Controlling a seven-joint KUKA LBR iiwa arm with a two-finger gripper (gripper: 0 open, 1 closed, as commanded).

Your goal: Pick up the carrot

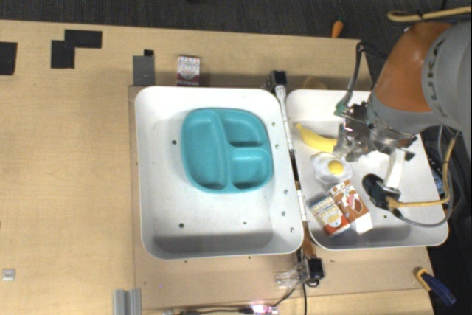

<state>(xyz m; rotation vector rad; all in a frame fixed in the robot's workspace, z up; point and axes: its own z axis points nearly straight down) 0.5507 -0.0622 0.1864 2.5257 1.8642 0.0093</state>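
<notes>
Reaching in from the right, the grey arm with its orange band hangs low over the right bin, its wrist above the middle of that bin. Whether the jaws are open or closed cannot be told, since the wrist's body hides them from above, and nothing can be seen held between them.

Just left of the wrist lies a yellow banana, slanting towards the bin's far left corner. Nearer the camera sits a small white and yellow thing (too small to name with any certainty). Two small cartons lie side by side by the near wall.

Where the carrot lies cannot be told: none of the things showing in either bin is clearly one. A small orange thing sits at the far edge of the counter, well apart from the arm, too small to identify.

The left bin holds a teal divided plate, lying flat near its middle.
</notes>
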